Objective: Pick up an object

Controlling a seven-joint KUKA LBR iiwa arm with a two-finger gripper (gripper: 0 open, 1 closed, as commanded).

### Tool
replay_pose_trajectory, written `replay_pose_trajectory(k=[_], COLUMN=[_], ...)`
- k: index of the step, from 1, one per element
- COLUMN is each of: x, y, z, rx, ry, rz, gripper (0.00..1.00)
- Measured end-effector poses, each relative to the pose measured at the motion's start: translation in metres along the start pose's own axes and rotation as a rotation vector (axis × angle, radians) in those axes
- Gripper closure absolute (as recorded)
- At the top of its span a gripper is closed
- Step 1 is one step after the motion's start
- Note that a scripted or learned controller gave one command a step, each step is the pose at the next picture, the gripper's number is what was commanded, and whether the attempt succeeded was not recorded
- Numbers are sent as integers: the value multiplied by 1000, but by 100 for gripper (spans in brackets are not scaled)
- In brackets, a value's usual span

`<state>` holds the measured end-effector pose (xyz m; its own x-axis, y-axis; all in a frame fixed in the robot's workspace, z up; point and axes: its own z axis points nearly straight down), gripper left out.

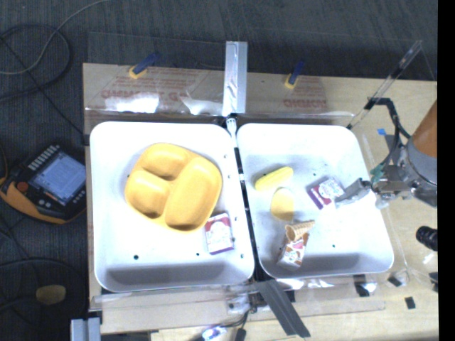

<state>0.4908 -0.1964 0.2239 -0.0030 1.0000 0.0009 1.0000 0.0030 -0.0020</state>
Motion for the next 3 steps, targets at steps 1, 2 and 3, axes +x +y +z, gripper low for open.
replay_pose_trajectory(k=[1, 2, 3], x=[49, 79, 79], y=[-1, 94, 94], z=[128, 133, 133], rx=[0, -18, -17], ry=[0, -6, -6], rz=[-41, -33, -33], gripper=[0, 0, 0])
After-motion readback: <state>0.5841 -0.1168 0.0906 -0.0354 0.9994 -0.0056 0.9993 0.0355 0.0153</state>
